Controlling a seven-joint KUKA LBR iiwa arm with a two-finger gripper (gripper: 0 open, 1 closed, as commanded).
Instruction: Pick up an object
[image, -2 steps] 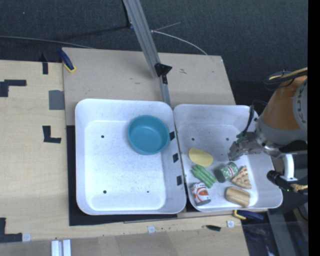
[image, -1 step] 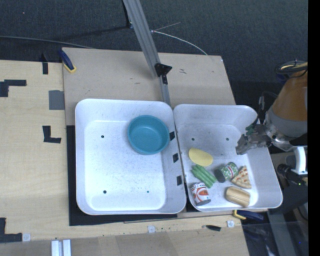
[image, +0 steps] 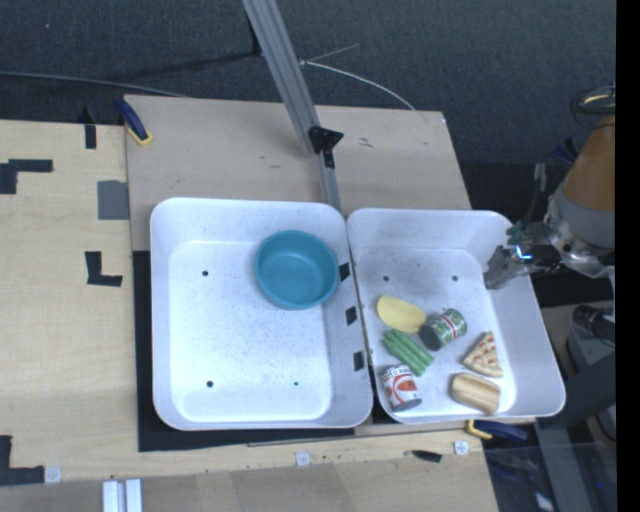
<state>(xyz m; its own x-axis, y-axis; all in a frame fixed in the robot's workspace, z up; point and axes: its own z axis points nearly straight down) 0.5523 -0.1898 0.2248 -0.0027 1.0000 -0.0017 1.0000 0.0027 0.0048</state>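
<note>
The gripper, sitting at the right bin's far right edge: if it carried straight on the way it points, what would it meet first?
The gripper points leftward and down into the right bin. It would probably meet that bin's bare white floor first, above the yellow object. Depth is unclear, though.

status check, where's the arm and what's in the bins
Gripper over right white bin's right rim, holding nothing seen. Small toy items clustered at that bin's near end, untouched: yellow lemon, green can. Blue round bowl in left bin.
</note>
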